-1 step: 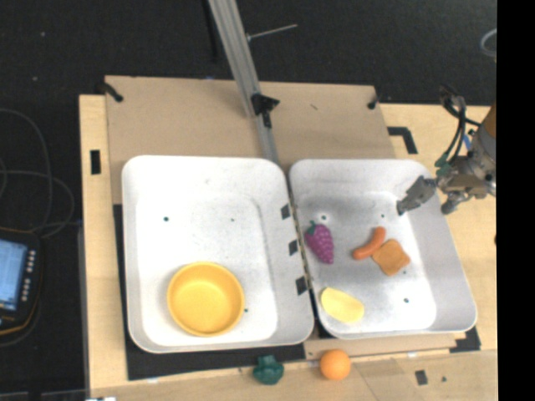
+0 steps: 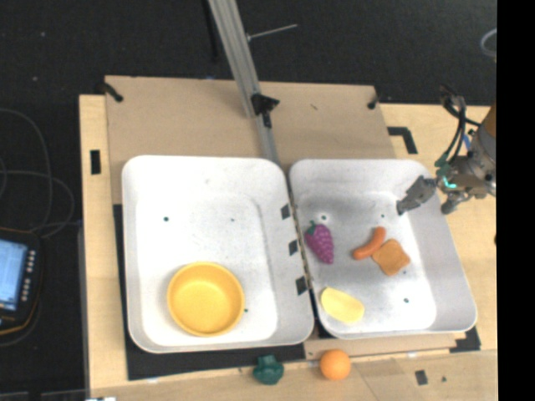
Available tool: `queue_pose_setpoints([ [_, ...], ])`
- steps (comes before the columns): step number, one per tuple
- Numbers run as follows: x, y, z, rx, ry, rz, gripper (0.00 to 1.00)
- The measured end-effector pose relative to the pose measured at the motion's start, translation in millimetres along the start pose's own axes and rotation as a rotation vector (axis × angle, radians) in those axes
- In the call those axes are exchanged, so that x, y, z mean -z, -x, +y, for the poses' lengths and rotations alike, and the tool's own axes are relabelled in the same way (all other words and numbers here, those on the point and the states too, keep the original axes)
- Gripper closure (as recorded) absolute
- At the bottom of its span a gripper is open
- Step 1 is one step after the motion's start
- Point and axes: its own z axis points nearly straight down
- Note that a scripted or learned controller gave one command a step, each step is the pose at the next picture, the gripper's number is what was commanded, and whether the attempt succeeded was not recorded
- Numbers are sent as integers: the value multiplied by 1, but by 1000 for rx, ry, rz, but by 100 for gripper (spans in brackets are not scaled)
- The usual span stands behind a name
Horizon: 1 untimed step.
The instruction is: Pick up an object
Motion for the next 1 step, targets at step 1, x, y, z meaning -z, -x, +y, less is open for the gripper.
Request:
queue_pose_setpoints([
  [1,-42,-1,0,-3,-5,-2,0],
])
